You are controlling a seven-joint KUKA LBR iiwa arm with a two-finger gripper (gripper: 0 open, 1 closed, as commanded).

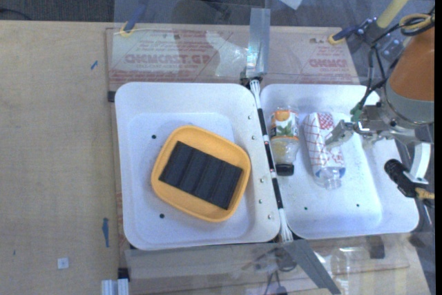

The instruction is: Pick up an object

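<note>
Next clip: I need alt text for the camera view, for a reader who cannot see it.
A grey robot arm with an orange band reaches in from the right, its gripper over the right white bin, beside a clear plastic bottle with a red-and-white label and a small bottle with a dark cap lying there. The left white bin holds a yellow tray with a black ribbed insert.

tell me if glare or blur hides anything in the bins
Camera view: even, soft light with faint shadows; the yellow tray and the two bottles read sharply. The white bin surfaces are bright but not washed out. Mild glare sits on the clear sheet behind the bins.
</note>
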